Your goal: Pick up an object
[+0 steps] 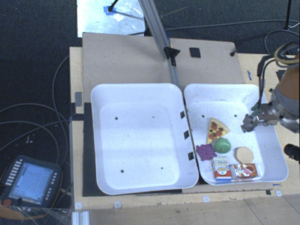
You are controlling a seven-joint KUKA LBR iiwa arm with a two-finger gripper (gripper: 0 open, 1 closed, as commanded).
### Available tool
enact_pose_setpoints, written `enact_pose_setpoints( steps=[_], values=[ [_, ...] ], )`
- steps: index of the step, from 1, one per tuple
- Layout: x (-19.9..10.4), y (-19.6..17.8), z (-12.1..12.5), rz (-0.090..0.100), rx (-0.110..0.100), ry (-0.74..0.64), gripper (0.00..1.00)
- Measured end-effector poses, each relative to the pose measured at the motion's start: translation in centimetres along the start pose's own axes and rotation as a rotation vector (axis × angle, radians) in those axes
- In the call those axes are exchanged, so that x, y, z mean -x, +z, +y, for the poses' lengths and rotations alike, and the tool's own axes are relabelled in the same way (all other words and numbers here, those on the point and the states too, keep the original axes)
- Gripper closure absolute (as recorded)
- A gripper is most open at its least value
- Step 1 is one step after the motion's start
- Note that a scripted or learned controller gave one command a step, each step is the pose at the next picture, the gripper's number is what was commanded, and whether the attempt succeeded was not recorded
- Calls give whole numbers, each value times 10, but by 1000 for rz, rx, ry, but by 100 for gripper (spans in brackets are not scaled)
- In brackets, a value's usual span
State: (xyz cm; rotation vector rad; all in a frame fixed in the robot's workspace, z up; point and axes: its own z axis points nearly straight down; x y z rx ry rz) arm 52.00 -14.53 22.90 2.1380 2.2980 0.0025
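1. Toy pizza slice (216, 130), a yellow wedge with red dots, lies flat mid-floor in the right white bin (204, 96), with bare floor above and left of it.
2. Just below cluster a green ball (222, 145), purple piece (205, 151), tan round disc (244, 154) and two red-white packets (234, 168) by the near rim.
3. Grey two-finger gripper (247, 124) hovers by the bin's right wall; whether it is released or clenched I cannot tell.
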Motion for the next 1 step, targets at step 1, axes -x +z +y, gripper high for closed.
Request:
enact_pose_setpoints(
  steps=[1],
  values=[
    [9,44,-3,1,-6,45,100]
  ],
)
